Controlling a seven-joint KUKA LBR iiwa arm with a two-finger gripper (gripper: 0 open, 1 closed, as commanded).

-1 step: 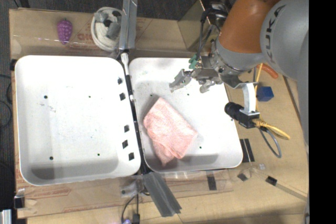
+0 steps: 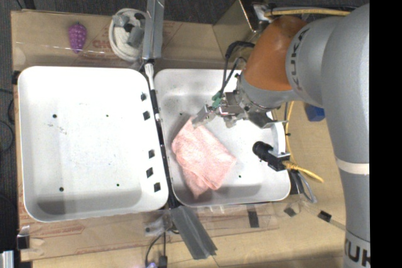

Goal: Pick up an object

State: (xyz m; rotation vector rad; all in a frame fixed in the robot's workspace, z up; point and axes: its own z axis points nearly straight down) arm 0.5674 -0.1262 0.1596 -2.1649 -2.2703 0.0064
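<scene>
Bench contents, left to right.

1 purple grape-like bunch (image 2: pixel 77 36), lying on the brown board (image 2: pixel 44 31) behind the bins, near its left end.

1 coil of white cord (image 2: pixel 127 33), on the same board, right of the purple bunch and just behind the gap between the bins.

1 grey bar (image 2: pixel 151 25), upright in the view, touching the right side of the coil.

2 shallow white bins, side by side. The left bin (image 2: pixel 81 141) shows a few small dark specks on its floor. 4 small black clips sit along the divider (image 2: pixel 157 141) between the bins.

The right bin (image 2: pixel 264 191) holds 1 pink cloth (image 2: pixel 202 157), crumpled, lying left of centre on the bin floor and reaching toward the front wall.

1 gripper (image 2: pixel 210 112), low over the right bin, at the upper edge of the pink cloth, close to it or touching it. Whether its claw is apart or together cannot be told from this angle.

1 grey arm (image 2: pixel 333 53) with 1 orange band (image 2: pixel 271 56), entering from the right.

1 black fitting (image 2: pixel 269 155) with yellow cable, at the right bin's right rim.
</scene>
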